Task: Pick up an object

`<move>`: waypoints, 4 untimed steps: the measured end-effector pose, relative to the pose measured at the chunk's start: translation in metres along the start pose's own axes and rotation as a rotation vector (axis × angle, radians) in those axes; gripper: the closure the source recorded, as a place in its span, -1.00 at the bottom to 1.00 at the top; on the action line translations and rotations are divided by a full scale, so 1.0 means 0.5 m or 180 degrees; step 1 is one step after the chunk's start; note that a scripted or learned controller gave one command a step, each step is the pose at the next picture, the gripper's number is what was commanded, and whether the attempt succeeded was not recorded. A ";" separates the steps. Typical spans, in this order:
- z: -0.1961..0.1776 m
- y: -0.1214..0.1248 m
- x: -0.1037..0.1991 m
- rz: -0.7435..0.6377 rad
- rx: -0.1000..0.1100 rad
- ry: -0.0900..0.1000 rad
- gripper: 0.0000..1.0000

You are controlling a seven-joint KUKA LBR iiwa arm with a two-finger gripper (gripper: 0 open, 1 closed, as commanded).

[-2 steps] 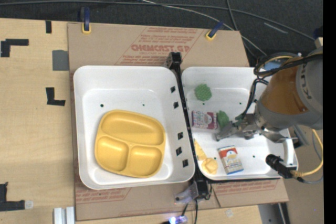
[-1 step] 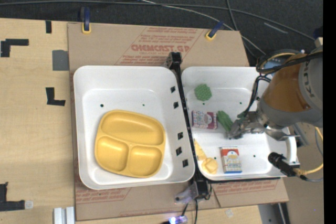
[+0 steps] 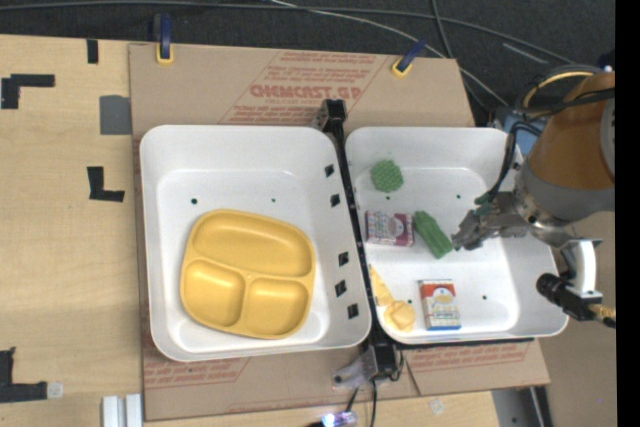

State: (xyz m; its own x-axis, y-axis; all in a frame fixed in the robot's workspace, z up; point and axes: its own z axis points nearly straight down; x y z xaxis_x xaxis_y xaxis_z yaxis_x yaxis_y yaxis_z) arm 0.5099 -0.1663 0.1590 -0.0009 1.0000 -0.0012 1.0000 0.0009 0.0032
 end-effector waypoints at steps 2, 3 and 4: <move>-0.230 0.002 0.028 -0.0004 -0.0008 -0.0003 1.00; -0.262 0.003 0.028 0.0000 0.0008 0.0002 1.00; -0.236 0.020 0.146 -0.0016 0.0014 0.0006 1.00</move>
State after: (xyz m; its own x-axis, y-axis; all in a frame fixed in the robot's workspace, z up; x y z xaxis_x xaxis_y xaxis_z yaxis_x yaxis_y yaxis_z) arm 0.5193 -0.0929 0.2770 -0.0059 1.0000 0.0006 1.0000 0.0059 -0.0012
